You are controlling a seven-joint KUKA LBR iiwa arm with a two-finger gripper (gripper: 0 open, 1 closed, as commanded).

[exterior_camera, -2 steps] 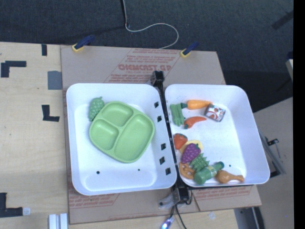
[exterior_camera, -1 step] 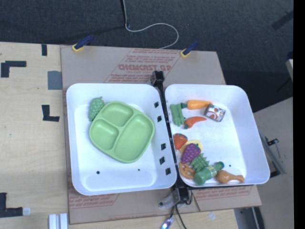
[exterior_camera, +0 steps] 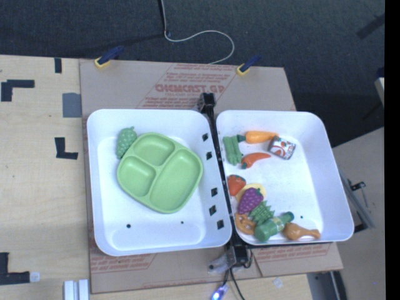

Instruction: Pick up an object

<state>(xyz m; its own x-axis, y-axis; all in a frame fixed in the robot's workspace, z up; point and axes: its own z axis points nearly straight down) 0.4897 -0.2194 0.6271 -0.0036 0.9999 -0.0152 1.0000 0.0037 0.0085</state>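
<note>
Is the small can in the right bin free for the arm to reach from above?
Probably yes. The can lies apart from the carrot and chili, with bare floor of the right bin around it.

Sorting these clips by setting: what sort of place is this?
Likely a robot lab test bench: two white bins clamped to cardboard, toy food, and a cable trailing across dark carpet.
</note>
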